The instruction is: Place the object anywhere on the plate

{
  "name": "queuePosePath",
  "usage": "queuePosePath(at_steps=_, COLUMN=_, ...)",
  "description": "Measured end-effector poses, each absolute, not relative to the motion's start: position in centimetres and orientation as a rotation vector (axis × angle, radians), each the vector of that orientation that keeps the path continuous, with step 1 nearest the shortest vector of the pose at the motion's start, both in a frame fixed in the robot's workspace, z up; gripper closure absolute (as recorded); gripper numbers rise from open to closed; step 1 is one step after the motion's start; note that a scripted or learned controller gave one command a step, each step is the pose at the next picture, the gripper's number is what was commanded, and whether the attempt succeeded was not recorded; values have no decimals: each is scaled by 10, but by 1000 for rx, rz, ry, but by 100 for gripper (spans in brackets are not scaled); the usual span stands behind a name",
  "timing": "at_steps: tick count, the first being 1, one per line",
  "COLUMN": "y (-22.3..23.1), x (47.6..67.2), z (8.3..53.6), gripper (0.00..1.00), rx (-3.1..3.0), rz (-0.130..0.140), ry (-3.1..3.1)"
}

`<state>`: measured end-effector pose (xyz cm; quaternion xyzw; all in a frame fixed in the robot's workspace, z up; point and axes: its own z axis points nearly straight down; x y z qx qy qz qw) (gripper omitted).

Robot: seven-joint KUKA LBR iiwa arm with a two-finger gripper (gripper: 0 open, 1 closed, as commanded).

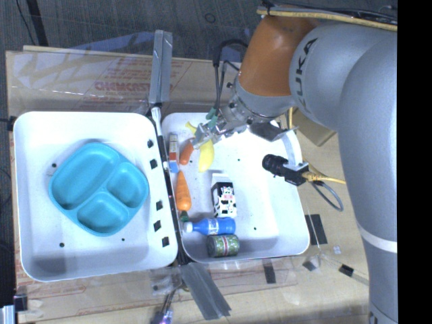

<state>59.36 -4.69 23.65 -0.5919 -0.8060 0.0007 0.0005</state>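
Reaching in from the right, the grey arm (351,86) with its orange band covers the upper right of the view, and its gripper (214,128) is low over the far part of the right bin (270,235). How far the claw is open cannot be told, and nothing is clearly seen inside it. The left bin (34,181) bears the blue plate (100,187) with three compartments. In the right bin a carrot (183,191) lies along the left wall, a yellow object (206,155) just below the gripper, a black and white cow carton (225,200) near the middle. A small blue bottle (210,227) and a green can (223,245) lie at the near wall.
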Motion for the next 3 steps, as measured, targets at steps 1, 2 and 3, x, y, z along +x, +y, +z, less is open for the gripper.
queuePosePath(at_steps=1, y=35, x=580, z=224, gripper=100, rx=-1892, rz=4, ry=-2504)
queuePosePath(at_steps=2, y=69, x=535, z=194, gripper=100, rx=-1731, rz=5, ry=-2617)
queuePosePath(at_steps=3, y=68, x=535, z=194, gripper=0, rx=-1732, rz=4, ry=-2617)
